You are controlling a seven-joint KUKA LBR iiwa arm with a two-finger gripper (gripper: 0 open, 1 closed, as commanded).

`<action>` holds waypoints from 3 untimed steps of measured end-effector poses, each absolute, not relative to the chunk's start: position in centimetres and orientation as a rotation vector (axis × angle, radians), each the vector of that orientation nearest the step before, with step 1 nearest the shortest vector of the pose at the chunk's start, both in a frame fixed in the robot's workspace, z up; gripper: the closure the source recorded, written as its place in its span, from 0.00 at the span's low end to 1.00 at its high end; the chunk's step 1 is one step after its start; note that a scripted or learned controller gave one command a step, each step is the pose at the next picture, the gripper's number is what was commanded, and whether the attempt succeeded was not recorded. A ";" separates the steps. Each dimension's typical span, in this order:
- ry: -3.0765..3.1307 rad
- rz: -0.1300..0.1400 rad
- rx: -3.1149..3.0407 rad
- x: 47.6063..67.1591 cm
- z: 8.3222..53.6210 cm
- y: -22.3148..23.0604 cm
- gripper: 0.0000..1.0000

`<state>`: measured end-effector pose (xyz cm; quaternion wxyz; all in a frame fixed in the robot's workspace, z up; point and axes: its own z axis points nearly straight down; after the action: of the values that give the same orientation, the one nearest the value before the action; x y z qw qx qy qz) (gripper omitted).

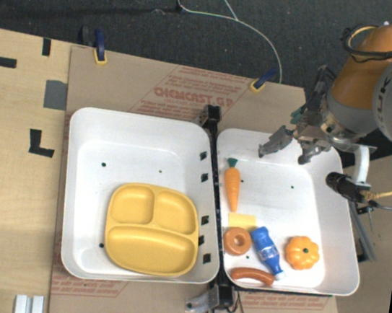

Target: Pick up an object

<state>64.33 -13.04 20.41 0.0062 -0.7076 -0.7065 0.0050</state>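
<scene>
Bare floor lies behind the carrot (231, 187), toys (267, 250) crowd front.

A single fixed camera looks down on the bench (5, 160) from above, at a slant, far enough back to take in both white bins whole. The left bin (84, 172) lies toward 9 o'clock and the right bin (334, 209) toward 3 o'clock. The arm (384, 71) comes in at 2 o'clock.
</scene>
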 end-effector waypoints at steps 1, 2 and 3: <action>-2.222 0.002 -2.219 64.6 21.3 -13.0 0.00; -2.222 0.007 -2.217 64.9 16.8 -12.6 0.00; -2.220 0.008 -2.218 64.1 10.5 -12.5 0.00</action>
<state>64.15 -12.45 10.54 0.0016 -0.7069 -0.7073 0.0025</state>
